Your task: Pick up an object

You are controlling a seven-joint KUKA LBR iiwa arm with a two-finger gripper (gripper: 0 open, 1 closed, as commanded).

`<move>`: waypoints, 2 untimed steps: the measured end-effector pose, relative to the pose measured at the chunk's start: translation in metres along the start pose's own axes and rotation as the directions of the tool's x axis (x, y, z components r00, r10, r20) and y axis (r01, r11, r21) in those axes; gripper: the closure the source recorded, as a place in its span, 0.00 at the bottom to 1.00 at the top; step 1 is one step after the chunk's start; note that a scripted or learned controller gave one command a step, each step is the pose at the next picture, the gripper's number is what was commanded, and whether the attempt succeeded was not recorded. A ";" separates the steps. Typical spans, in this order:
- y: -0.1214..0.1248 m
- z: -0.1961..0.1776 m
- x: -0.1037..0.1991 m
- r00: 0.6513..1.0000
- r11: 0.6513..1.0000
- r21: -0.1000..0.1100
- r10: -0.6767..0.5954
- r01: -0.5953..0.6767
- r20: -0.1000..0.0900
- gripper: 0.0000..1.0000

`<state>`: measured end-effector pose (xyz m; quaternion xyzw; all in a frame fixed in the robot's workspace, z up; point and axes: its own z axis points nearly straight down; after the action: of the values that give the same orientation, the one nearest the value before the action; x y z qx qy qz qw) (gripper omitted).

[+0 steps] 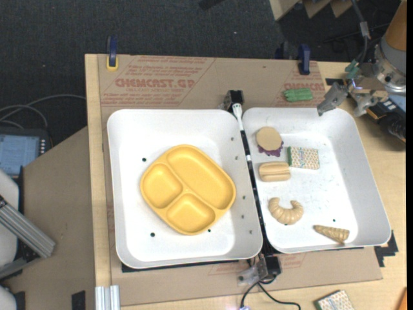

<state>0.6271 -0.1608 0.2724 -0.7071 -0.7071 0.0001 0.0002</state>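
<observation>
Croissant point(286, 210) lies mid right bin point(361, 173), open floor rightward; tool point(332, 99) over far rim, spread.

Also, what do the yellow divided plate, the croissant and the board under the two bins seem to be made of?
Yellow divided plate: probably moulded plastic; uniform colour, soft sheen, rounded compartment edges.
Croissant: likely a plastic or rubber toy; smooth, evenly tan surface, though the material is not certain.
Board: looks like a sheet covered in brown paper masking; matte, with red printed lettering.

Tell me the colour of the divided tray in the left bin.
Yellow; the tray shows plainly in the camera view.
</observation>
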 end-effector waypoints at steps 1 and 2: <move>-0.034 0.159 0.043 1.000 1.000 0.018 -0.002 0.002 -0.006 0.00; 0.008 0.184 0.063 1.000 1.000 -0.010 -0.002 0.002 0.007 0.00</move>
<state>0.6353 -0.0974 0.0887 -0.7063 -0.7079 -0.0009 -0.0060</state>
